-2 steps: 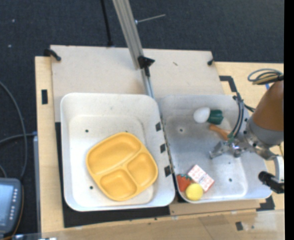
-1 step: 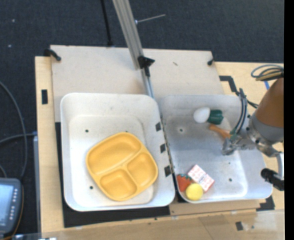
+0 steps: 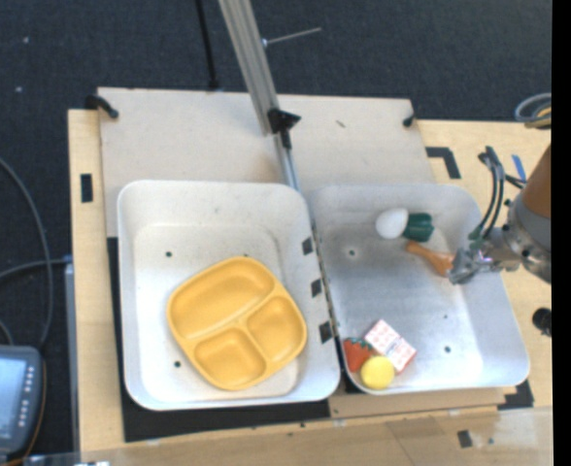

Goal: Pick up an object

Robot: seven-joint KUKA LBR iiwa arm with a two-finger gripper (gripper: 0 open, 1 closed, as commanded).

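The slim orange stick-shaped object [image 3: 428, 254] lies unlifted at right of centre, gripper [image 3: 459, 270] at its end, whether it is parted or closed I cannot tell, so picking remains.

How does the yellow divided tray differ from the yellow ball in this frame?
The yellow divided tray lies in the left bin; the yellow ball sits in the right bin, at its near edge. The tray is far larger than the ball. The tray is flat with three compartments; the ball is round. The tray lies alone, while the ball is crowded against a red-and-white box and a red-orange piece. Both are yellow.
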